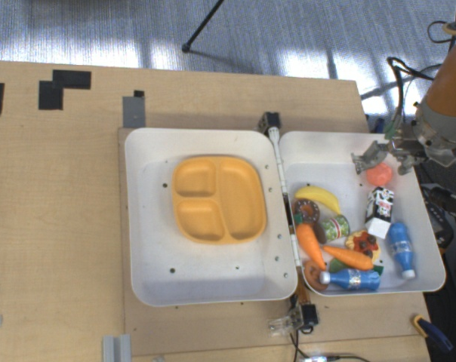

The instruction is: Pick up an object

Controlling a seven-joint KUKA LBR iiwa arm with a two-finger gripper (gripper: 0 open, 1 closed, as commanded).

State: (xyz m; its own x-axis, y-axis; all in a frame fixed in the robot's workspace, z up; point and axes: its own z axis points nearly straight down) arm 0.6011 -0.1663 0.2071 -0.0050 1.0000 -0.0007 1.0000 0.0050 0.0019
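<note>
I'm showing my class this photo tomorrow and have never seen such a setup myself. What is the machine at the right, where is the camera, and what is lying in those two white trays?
The camera is fixed above a wooden bench, looking down at a slant. At the right, a robot arm reaches in, with its two-finger gripper over the right bin.

The left bin holds a yellow divided plate. The right bin holds toy food and bottles: a banana, two carrots, two blue bottles, a small can, a cow-patterned carton and a pinkish-orange object just below the gripper.

Whether the gripper is gripping anything can't be made out here.
</note>
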